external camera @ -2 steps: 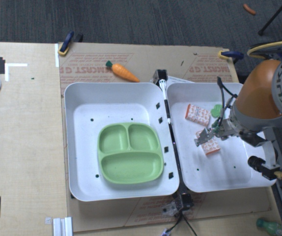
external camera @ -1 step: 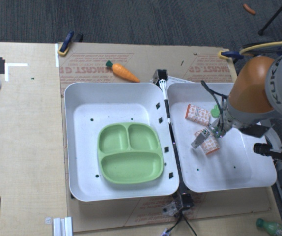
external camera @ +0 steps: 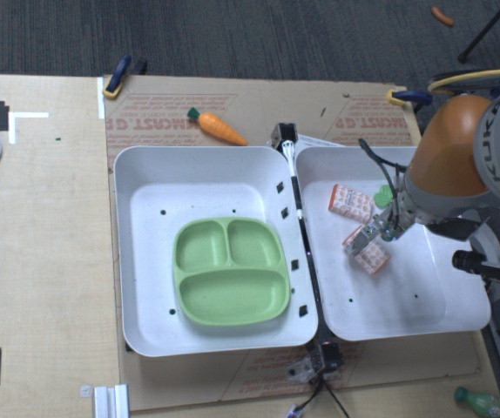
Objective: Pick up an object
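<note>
Step in hand: closing in on a small pink-and-white packet in the right bin; this is a judgement from how the gripper sits low over it.
Target position: the packet lies tilted on the bin floor, left of centre, well apart from the bin walls.
Neighbour: a second patterned packet lies just up and left of the first, near it but seemingly not touching; a green bit sits beside that one.
Fingers: they look to be at the upper edge of the target packet, but whether they are spread or pinched on anything I cannot tell; arm and wrist crowd the spot.
Doing it well: centre over the packet's narrow side so both fingers straddle it, not one corner; a flat, light packet can probably slide or pivot away if it is caught off-centre.
Descent: go close to the bin floor, since the packet looks thin.
Risk: nudging the neighbouring packet, or lifting with nothing held.
Left bin: holds a green divided plate, not part of this reach.
Worktop: an orange toy carrot lies outside both bins.
</note>
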Robot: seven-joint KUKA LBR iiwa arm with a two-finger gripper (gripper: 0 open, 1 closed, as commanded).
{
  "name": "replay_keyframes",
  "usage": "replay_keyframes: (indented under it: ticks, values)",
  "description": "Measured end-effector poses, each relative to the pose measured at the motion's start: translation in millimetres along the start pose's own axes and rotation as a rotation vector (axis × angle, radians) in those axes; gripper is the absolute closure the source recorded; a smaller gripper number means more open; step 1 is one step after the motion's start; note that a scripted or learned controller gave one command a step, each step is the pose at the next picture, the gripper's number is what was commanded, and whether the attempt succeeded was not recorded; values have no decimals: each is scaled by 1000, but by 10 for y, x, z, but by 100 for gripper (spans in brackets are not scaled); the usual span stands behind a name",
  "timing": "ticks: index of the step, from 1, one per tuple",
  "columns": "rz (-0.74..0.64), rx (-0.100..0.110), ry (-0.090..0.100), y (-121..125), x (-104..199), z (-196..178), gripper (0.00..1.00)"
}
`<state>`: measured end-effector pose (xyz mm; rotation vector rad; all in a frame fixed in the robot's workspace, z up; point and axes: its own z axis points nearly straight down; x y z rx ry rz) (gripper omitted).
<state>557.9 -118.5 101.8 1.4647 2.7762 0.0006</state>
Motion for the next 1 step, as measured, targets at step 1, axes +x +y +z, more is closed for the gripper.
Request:
replay_keyframes:
  ticks: [1]
  values:
    - [-155, 0, 1, 244, 654, -907, 100]
